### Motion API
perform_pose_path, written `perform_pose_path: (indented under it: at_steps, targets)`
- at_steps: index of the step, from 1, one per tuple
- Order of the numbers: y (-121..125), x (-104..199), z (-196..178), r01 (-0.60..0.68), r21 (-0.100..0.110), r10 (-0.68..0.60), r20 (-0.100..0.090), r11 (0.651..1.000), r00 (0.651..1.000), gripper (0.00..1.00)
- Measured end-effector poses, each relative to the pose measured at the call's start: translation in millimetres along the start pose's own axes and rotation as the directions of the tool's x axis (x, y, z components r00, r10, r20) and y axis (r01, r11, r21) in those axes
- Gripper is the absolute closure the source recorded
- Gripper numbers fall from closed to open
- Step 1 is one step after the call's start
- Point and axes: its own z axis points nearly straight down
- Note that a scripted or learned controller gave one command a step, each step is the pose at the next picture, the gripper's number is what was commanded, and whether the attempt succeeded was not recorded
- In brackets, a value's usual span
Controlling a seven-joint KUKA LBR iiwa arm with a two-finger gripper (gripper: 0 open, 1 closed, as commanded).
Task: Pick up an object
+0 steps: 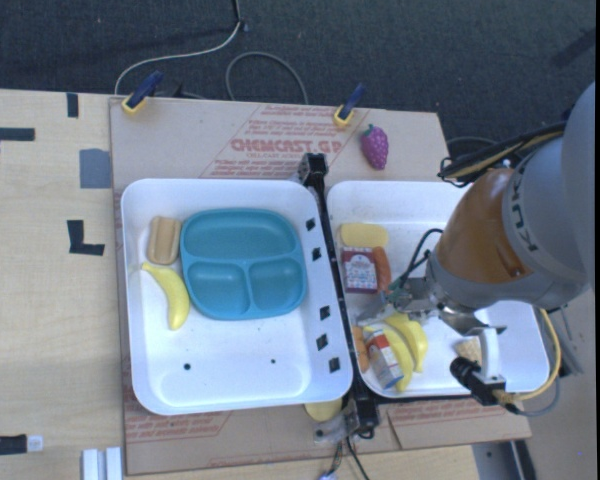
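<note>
The right bin holds a pale yellow oval piece, a dark red packet, a bunch of yellow bananas, a small red and white box and a tan cracker. My gripper is low over the middle of this bin, just above the bananas and right of the red packet. The grey and orange arm hides most of the bin's right half.
In the left bin lie a teal divided plate, a single banana and a tan bread piece. A purple grape bunch rests on the cardboard behind the right bin. Blue and yellow clamps sit on the board's far edge.
</note>
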Motion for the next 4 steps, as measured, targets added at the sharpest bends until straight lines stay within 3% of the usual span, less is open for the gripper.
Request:
perform_pose_path:
  at_steps: [1,2,3,4]
  targets:
    - [108.6,-1.2,-5.3,0.005,0.0,-0.005,-0.001,1.0,1.0,0.0]
    - [163.5,3.3,-13.6,0.004,0.004,-0.004,-0.002,1.0,1.0,0.0]
    - [79.8,-2.7,1.5,-0.001,0.005,0.001,-0.001,1.0,1.0,0.0]
    - [82.2,-3.5,-9.0,0.001,0.003,-0.001,0.002,1.0,1.0,1.0]
